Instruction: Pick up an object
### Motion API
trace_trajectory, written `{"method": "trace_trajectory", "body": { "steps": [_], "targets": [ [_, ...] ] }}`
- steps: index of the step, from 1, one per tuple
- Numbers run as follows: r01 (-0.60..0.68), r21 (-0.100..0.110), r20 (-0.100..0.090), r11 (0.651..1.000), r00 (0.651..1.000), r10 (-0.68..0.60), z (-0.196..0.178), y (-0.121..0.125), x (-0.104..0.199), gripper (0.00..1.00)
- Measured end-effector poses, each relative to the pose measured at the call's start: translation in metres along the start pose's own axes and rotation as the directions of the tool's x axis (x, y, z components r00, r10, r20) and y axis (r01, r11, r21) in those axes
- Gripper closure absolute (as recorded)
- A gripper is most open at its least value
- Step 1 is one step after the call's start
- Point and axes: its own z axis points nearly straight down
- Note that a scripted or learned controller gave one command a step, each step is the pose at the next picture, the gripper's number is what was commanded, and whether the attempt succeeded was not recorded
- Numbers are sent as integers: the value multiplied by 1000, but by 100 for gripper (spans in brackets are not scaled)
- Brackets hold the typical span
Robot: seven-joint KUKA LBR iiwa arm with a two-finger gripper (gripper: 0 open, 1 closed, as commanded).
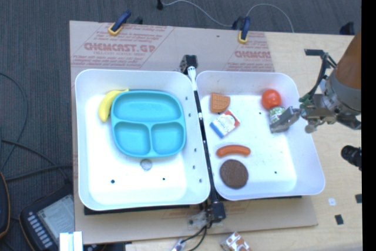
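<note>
**Pincer at the right bin's edge**

Lowest in the right bin [305, 176] sits a brown cookie [234, 173], a sausage [233, 151] just above. At three o'clock the pincer [286, 119] hovers beside the tomato [271, 99]; its grip I cannot tell.

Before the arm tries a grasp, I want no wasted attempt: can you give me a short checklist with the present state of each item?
1. Gripper inside the right bin: ok, it is at the bin's right side.
2. Something near the gripper: ok, the tomato lies just up and left of it.
3. Anything between the fingers: cannot tell.
4. Other targets free: ok, the sausage, brown disc, waffle piece and small carton lie apart.
5. Left bin contents away from the arm: ok, the blue tray and banana sit there.
</note>
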Motion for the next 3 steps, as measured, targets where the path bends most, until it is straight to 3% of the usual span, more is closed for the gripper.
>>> {"method": "trace_trajectory", "body": {
  "steps": [1, 2, 3],
  "targets": [
    [0, -5, 1, 1000, 1000, 0, 170, -13, 0, 0],
    [-1, -10, 4, 1000, 1000, 1, 170, -3, 51, 0],
    [-2, -11, 3, 1000, 1000, 2, 159, -2, 51, 100]
  ]
}}
